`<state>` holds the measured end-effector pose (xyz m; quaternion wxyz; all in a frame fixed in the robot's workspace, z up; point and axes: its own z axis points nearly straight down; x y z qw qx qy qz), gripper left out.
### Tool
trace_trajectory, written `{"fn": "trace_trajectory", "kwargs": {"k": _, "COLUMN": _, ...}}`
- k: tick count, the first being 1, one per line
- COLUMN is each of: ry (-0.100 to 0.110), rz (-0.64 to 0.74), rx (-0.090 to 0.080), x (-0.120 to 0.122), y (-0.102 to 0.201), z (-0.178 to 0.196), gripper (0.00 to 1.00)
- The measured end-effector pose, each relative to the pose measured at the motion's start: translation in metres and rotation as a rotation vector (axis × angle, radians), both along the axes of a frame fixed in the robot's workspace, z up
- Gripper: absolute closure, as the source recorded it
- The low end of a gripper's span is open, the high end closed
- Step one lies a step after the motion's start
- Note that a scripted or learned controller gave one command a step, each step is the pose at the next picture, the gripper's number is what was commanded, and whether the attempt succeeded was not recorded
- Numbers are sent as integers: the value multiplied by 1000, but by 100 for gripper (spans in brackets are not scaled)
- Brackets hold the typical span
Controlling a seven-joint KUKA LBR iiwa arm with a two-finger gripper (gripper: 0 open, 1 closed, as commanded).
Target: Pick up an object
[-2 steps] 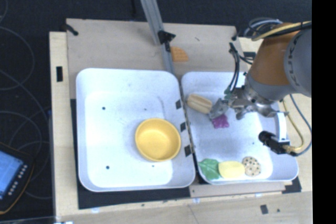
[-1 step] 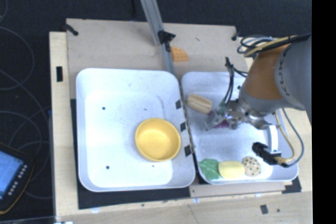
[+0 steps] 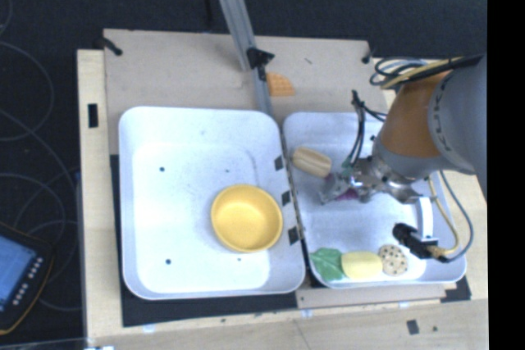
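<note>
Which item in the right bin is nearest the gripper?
The tan wooden cylinder, just left of the gripper; the green, yellow and cookie pieces lie along the bin's bottom edge.

end effector in right bin | yellow bowl in left bin

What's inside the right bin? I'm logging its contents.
Right bin: tan block, green piece, yellow piece, cookie. The claw and arm cover part of the floor.

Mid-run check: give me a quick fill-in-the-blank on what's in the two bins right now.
The yellow bowl sits in the ____ bin.
The cookie lies in the ____ bin.
Between the green item and the cookie lies a pale ____ item.
The pincer hangs over the ____ bin.

Missing: left; right; yellow; right
</note>
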<state>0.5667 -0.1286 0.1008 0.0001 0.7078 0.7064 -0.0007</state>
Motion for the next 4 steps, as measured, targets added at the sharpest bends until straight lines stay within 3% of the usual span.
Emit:
{"fn": "trace_trajectory", "kwargs": {"k": 1, "ry": -3, "rz": -6, "rx": 1, "x": 1, "y": -1, "z": 11, "gripper": 100}}
{"fn": "trace_trajectory", "kwargs": {"k": 4, "ry": -9, "rz": 5, "rx": -1, "x": 1, "y": -8, "z": 172, "gripper": 100}}
